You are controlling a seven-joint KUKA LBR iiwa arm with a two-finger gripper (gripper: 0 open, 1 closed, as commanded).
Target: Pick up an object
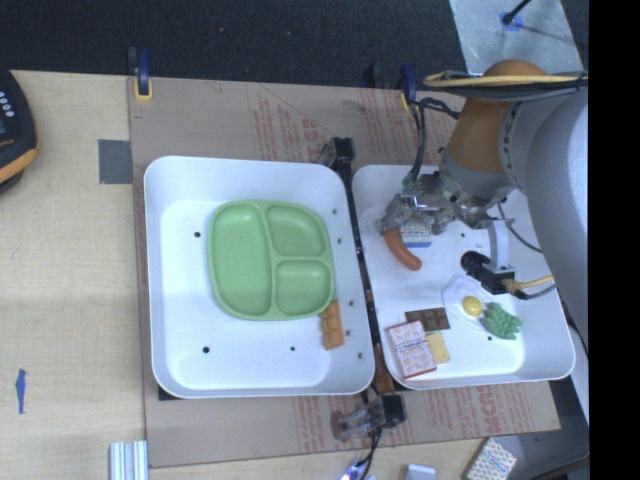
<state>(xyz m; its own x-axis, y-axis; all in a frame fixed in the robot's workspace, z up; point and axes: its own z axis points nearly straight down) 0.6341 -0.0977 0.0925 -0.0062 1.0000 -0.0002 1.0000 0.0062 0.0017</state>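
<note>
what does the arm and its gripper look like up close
The arm is bulky and rounded, pale grey, with an orange band above the wrist. Dark cables run alongside the band down toward the wrist. The gripper is a small, boxy metal assembly in grey and silver with darker parts. It is too blurred to make out any markings.
</note>
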